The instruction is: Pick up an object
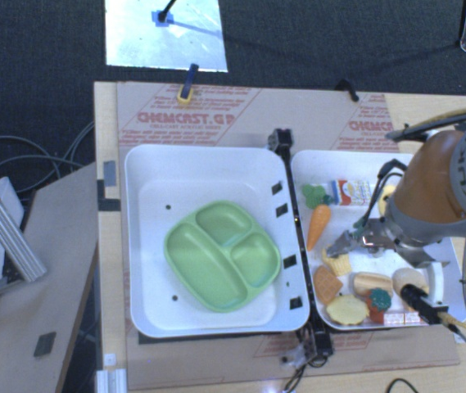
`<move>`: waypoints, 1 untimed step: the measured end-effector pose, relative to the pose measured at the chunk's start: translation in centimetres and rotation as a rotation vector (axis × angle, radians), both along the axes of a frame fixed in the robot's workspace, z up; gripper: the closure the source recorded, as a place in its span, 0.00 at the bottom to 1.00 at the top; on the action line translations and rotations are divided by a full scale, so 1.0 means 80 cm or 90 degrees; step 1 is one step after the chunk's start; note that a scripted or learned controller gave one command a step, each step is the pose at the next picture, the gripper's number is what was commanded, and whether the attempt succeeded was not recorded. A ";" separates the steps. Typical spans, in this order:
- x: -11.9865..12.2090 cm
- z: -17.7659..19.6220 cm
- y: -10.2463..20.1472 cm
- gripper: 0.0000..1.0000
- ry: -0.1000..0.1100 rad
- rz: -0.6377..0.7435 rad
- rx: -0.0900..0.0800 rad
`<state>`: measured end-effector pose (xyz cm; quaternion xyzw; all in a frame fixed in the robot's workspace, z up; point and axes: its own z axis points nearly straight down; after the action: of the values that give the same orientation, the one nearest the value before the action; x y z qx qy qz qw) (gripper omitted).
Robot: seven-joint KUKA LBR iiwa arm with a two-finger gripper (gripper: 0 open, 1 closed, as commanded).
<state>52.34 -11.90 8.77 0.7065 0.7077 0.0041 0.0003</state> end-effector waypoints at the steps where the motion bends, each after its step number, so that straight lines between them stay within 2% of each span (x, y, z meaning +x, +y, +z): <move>1: 0.004 0.018 0.000 1.00 -0.007 0.001 -0.002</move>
<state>52.69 -11.93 10.24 0.7058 0.7083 0.0073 0.0053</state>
